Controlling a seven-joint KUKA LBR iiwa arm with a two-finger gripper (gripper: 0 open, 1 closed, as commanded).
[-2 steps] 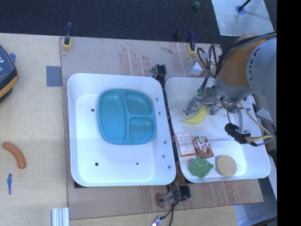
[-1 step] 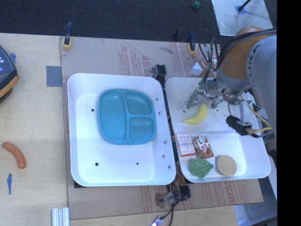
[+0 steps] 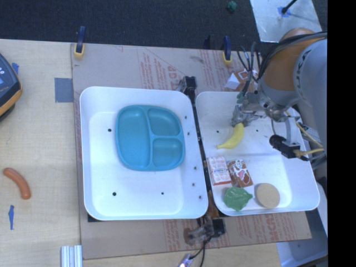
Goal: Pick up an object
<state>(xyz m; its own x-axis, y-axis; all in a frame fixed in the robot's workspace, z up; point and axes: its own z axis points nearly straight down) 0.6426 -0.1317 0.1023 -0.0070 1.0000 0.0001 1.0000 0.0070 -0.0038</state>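
Hovering at the banana's (image 3: 232,138) upper tip near the right bin's (image 3: 300,204) far edge, the gripper (image 3: 242,117), its state impossible to tell, faces something light, stiff and likely slick, best pinched across its curved middle.

You see two white bins: the left bin (image 3: 94,149) holds a light blue divided plate (image 3: 150,137). In the right bin (image 3: 295,171) lie a yellow banana (image 3: 232,138), a red-and-white packet (image 3: 218,170), a brown-and-white packet (image 3: 240,173), a green leafy item (image 3: 237,198) and a tan round biscuit (image 3: 267,195). The bench (image 3: 39,143) is pale wood; an orange-red sausage (image 3: 18,182) lies on it.
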